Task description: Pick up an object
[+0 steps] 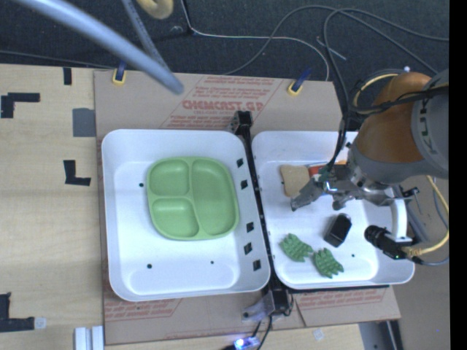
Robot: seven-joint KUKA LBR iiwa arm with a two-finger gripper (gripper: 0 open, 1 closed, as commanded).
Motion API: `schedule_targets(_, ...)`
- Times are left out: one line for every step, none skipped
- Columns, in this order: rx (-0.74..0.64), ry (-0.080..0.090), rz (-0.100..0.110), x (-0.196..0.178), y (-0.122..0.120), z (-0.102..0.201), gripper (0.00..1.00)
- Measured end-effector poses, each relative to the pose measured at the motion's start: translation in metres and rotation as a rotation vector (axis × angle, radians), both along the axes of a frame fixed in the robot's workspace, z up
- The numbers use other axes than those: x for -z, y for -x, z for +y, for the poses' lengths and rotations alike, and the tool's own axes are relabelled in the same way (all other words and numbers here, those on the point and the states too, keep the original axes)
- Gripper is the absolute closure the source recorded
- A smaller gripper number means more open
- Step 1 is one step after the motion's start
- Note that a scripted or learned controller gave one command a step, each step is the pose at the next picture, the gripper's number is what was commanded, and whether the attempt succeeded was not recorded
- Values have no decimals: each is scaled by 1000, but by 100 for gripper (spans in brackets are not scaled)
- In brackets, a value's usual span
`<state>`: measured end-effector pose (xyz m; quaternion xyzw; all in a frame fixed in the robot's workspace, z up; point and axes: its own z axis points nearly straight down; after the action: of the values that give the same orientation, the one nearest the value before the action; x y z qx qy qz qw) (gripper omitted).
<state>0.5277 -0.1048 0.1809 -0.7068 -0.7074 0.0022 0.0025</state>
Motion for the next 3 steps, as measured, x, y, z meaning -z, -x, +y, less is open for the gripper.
schedule_targets(1, 0, 2, 63, 6, -5, 0)
schedule_targets(0, 2, -5, 98, 6, -5, 0)
schedule_targets(0, 2, -8, 85, 5, -4, 100)
